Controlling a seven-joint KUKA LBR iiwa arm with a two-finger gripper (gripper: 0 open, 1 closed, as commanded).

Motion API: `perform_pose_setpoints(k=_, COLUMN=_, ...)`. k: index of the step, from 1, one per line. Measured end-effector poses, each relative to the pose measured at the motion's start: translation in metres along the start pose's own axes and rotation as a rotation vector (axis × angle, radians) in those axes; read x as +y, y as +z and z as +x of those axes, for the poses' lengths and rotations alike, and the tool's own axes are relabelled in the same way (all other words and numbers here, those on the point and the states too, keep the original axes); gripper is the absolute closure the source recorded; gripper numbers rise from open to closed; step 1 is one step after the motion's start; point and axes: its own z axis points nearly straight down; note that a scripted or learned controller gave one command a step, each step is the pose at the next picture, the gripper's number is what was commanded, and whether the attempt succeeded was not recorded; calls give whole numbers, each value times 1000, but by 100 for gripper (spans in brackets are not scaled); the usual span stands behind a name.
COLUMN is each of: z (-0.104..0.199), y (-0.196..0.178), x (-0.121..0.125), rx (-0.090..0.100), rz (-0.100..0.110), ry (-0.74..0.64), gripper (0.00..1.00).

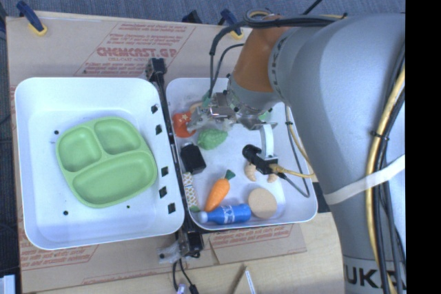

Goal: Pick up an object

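In the 11 o'clock corner of the right bin (229,163), the gripper (211,115) hangs low over the clutter. Cables and metal brackets hide its tips, so I cannot tell whether it is spread or closed, and nothing can be seen held in it.

2 things lie closest. A green leafy toy (212,138) sits just beside the gripper toward 6 o'clock, and a red toy (180,124) sits near it toward 8 o'clock, against the bin's wall. The green one looks like the likelier target. It is a rumpled lump with no clear long axis, so the approach probably depends on a short shift toward 6 o'clock rather than on any wrist turn.

Farther toward 6 o'clock lie 4 more:
- a black block (192,158)
- a carrot (218,193), its long axis running from 1 o'clock to 7 o'clock
- a blue bottle (227,215), lying roughly along the 3-to-9 line
- a tan disc (262,203)

All are well apart from the gripper. The left bin (41,120) holds a green divided plate (107,160).
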Motion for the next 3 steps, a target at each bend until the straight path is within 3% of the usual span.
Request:
perform_pose_setpoints(k=1, z=-7, y=-51, x=-127, rx=-1, rz=2, ry=-1, gripper=0)
perform_pose_setpoints(k=2, z=-1, y=0, x=-140, rx=-12, rz=-8, ry=5, gripper=0)
perform_pose_setpoints(k=3, z=3, y=-9, x=-141, rx=-3, rz=1, ry=-5, gripper=100)
